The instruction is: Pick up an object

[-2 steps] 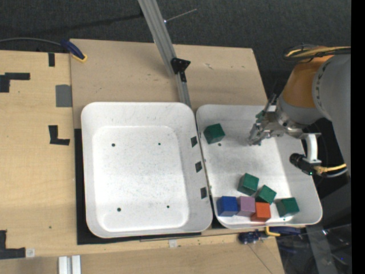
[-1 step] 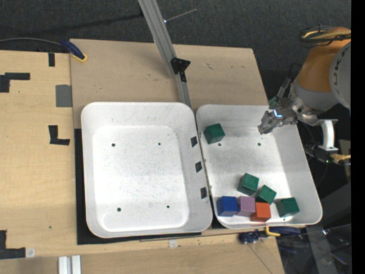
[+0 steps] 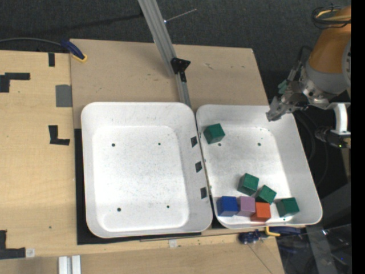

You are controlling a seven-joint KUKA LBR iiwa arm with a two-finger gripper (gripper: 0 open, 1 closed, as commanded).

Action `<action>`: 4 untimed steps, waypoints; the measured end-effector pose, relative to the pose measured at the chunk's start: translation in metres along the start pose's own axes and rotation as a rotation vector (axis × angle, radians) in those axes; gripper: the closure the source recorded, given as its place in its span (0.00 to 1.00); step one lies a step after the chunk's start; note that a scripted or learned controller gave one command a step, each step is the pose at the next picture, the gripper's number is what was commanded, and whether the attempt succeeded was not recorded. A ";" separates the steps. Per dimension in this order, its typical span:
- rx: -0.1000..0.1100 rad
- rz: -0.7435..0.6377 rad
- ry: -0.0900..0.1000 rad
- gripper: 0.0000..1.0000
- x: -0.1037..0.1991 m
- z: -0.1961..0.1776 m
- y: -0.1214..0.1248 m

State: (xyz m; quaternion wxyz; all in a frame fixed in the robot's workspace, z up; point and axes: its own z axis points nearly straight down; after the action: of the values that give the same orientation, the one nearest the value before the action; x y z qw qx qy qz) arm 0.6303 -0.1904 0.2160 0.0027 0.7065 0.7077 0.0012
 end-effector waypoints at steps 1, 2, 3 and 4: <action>0.001 0.000 0.001 1.00 0.000 -0.047 0.001; 0.008 -0.003 0.003 1.00 0.052 -0.034 -0.011; 0.008 -0.004 0.003 1.00 0.107 -0.039 -0.030; 0.008 -0.005 0.004 1.00 0.160 -0.044 -0.049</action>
State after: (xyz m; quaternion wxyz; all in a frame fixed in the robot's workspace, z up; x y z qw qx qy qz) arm 0.5812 -0.0304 0.2590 -0.0015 0.7047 0.7096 -0.0001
